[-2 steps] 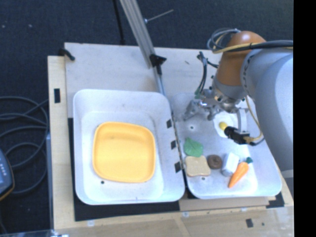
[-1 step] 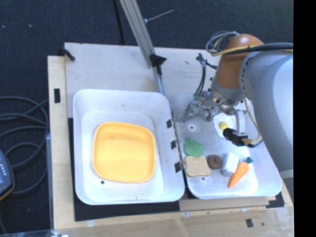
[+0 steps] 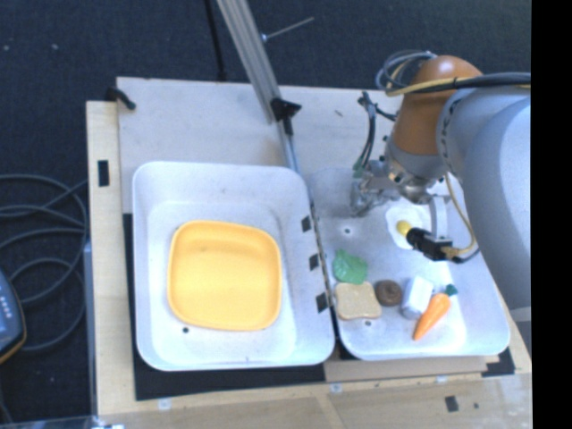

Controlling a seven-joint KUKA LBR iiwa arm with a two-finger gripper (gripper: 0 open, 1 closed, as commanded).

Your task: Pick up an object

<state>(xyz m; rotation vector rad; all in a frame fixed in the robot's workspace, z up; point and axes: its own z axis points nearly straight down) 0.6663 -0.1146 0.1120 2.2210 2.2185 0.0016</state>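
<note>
Your end effector [image 3: 365, 197] hangs low over the far corner of the right bin [image 3: 483, 333], and you cannot tell from this view how its grasp stands or whether it has anything. The candidates lie well apart from it along the near edge: a green leaf piece [image 3: 349, 266], a slice of toast [image 3: 357, 301] just beside the bin divider, a brown round cookie [image 3: 388, 292], a small white can [image 3: 417, 295] and a carrot [image 3: 432, 315] touching that can. A fried egg [image 3: 404, 225] sits under the wrist cabling. Expect trouble from the crowding: a descent on the carrot may nudge the can, and the flat toast may slip. The yellow plate [image 3: 223, 273] fills the left bin [image 3: 152, 186].
</note>
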